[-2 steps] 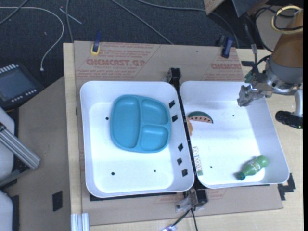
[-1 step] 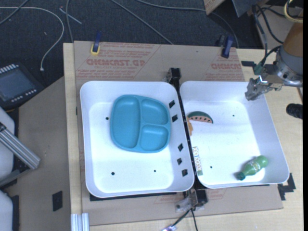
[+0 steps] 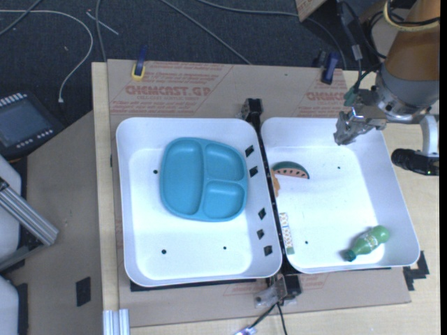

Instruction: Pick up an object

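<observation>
A watermelon slice toy lies in the right bin near its left wall. A green bottle toy lies at that bin's front right corner. A small orange piece sits against the divider just below the slice. My gripper hangs over the right bin's far right corner, well apart from both toys, with nothing visible between its fingers. The view is too small there to tell how the fingers stand.
A blue divided plate rests in the left bin. Black clips hold the shared wall between the bins. Blue clamps pin the cardboard at the back. Cables lie on the floor behind.
</observation>
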### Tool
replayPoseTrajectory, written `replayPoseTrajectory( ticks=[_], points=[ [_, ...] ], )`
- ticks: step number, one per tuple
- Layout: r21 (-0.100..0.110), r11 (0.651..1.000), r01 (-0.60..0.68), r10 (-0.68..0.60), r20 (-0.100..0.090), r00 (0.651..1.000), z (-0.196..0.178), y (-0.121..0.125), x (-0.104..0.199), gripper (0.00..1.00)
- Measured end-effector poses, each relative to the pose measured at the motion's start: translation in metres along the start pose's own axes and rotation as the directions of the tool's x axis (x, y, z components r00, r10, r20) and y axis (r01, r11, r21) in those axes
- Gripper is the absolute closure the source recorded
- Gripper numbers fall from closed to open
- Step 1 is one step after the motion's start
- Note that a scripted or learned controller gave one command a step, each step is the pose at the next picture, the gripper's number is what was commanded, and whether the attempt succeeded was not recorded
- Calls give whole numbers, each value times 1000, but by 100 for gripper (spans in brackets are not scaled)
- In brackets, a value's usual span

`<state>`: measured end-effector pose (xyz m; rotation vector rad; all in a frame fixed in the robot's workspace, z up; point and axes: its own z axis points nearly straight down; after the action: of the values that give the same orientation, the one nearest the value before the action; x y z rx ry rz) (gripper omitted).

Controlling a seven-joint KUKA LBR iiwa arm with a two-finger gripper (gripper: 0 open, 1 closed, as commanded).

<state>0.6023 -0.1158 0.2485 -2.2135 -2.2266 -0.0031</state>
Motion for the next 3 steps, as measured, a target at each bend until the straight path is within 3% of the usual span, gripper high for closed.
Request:
replayPoseTrajectory(
  ticks=[2, 3],
  points=[
    [0, 1000, -1, 1, 1, 1000, -5, 5, 100, 100],
    [3, 1000, -1, 1, 1, 1000, -3, -10, 148, 100]
  ],
)
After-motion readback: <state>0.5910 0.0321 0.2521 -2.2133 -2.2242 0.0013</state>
